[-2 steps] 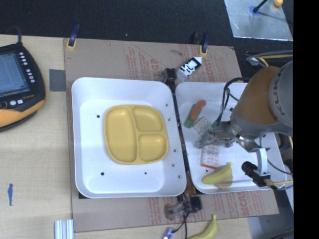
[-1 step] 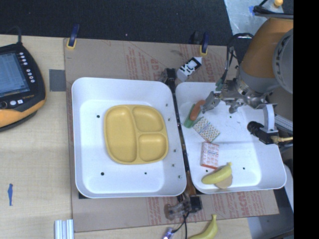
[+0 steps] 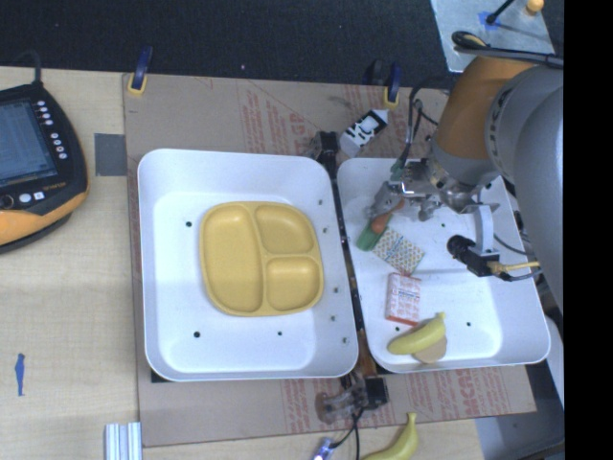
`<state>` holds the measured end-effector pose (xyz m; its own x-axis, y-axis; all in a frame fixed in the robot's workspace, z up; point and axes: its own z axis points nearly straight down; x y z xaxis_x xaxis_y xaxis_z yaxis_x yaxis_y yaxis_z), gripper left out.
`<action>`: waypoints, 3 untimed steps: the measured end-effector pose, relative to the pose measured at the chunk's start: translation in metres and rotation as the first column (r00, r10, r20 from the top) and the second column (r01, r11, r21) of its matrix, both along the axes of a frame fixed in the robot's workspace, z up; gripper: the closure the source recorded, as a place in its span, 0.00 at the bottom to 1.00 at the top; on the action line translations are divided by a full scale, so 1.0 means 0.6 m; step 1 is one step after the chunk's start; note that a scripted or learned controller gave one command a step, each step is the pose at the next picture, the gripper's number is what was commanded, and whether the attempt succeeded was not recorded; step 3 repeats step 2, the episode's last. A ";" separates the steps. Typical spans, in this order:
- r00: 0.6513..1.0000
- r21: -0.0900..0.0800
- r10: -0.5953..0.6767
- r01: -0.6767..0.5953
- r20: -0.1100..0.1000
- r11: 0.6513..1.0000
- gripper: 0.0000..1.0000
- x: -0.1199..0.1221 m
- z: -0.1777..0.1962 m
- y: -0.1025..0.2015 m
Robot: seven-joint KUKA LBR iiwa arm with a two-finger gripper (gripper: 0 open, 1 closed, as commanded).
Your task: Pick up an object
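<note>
The right bin (image 3: 517, 338) holds several small things. A green and orange stick-shaped item (image 3: 372, 231) lies near its left wall. Beside it sits a small patterned packet (image 3: 398, 251), and below that a red and white packet (image 3: 403, 298). A yellow banana (image 3: 419, 336) rests at the front of the bin against a beige object (image 3: 434, 352). My gripper (image 3: 398, 193) hangs over the back left part of this bin, just above the green and orange item. Nothing shows between its fingers.
The left bin (image 3: 172, 338) carries a yellow divided plate (image 3: 261, 257). A second banana (image 3: 402, 438) lies on the bench in front of the bins. A black and white object (image 3: 363, 129) sits behind the bins. A teach pendant (image 3: 34, 166) rests at the far left.
</note>
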<state>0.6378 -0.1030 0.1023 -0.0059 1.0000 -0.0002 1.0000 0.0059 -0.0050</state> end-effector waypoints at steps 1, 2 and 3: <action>1.000 0.000 0.003 -0.003 -0.005 1.000 1.00 -0.001 0.017 -0.001; 1.000 0.002 -0.001 0.001 0.004 1.000 1.00 -0.048 0.151 0.110; 1.000 0.002 -0.001 0.001 0.004 1.000 1.00 -0.048 0.151 0.110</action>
